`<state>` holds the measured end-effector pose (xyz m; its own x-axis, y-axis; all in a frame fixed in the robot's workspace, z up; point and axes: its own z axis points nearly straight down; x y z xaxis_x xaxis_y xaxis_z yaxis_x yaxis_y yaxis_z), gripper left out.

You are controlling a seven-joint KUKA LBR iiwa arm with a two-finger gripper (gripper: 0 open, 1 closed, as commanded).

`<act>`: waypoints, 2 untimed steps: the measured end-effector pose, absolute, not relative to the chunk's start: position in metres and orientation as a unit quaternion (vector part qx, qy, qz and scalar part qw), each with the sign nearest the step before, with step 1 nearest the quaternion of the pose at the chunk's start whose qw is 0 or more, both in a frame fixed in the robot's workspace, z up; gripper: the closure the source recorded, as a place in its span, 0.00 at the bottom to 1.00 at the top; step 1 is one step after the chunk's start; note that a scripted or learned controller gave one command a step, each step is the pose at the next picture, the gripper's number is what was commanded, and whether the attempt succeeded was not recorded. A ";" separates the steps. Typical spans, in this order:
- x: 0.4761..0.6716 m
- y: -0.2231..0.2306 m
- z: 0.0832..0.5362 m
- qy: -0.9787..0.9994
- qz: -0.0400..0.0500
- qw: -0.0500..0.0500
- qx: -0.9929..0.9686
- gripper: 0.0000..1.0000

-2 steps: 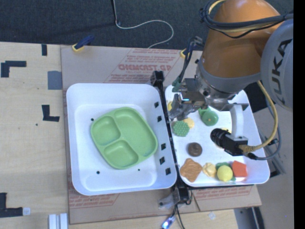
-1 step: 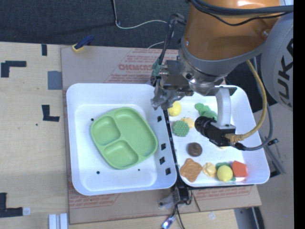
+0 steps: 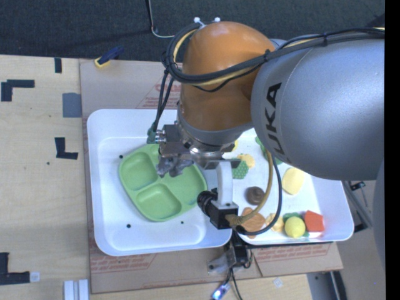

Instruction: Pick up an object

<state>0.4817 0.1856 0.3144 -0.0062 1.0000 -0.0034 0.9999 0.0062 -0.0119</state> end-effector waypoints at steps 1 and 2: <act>0.484 0.227 0.416 -0.710 -0.004 -0.001 -0.705 1.00; 0.634 0.228 0.221 -0.707 0.005 0.001 -0.708 1.00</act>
